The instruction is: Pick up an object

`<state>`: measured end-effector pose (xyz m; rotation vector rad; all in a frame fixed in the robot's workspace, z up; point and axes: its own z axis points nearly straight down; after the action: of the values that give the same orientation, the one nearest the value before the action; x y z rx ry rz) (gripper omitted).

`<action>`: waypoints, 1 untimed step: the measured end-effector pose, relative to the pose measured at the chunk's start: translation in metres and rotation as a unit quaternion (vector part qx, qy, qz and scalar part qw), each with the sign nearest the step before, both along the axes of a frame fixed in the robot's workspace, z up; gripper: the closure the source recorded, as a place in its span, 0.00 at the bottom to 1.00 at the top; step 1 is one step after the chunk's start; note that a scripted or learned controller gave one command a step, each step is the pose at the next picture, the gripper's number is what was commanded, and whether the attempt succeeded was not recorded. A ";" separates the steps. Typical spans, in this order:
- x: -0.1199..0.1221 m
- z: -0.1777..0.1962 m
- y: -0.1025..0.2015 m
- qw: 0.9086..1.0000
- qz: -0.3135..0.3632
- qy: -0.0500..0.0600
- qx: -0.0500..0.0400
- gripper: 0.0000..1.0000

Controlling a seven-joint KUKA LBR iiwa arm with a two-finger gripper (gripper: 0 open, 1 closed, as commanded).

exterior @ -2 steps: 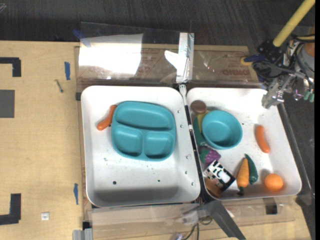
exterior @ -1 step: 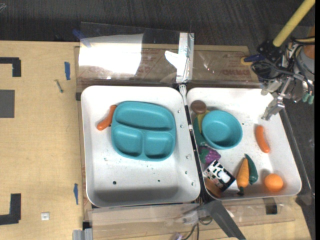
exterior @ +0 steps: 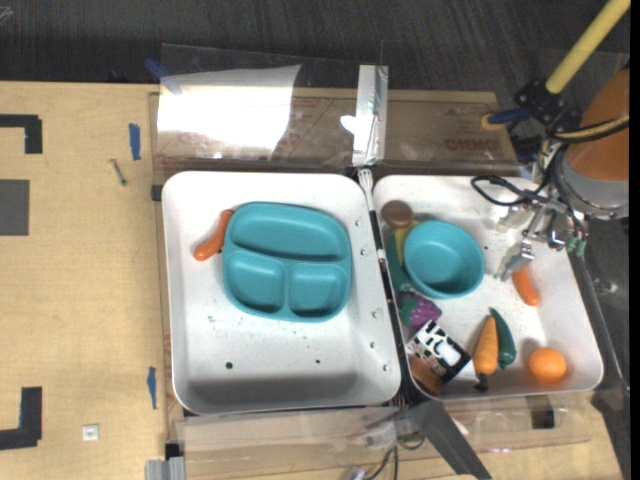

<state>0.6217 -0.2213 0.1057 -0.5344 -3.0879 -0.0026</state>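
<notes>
Small orange carrot-like piece lies on the floor of the right bin, near its right wall, just below and beside the tool. The tool sits at the end of the grey arm, which reaches in from the right with its orange band above the wrist. It hangs low over the upper right part of that bin; nothing can be seen between its fingers, and how far apart they are cannot be told from this angle.

Left of the tool stands a teal bowl, with a small brown item touching its upper left side. Lower in the same bin lie an orange ball, a yellow-orange vegetable beside a dark green one, a black-and-white block and a purple piece.

The left bin holds a teal divided plate, and an orange sausage-shaped toy rests against the plate's left edge. Both bins sit side by side on the worktop.
</notes>
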 end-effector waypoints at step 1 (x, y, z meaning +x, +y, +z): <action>-0.020 -0.019 0.019 0.998 -0.060 -0.007 -0.002 0.00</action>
<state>0.6018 -0.2020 0.0866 -0.7210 -3.0643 0.0001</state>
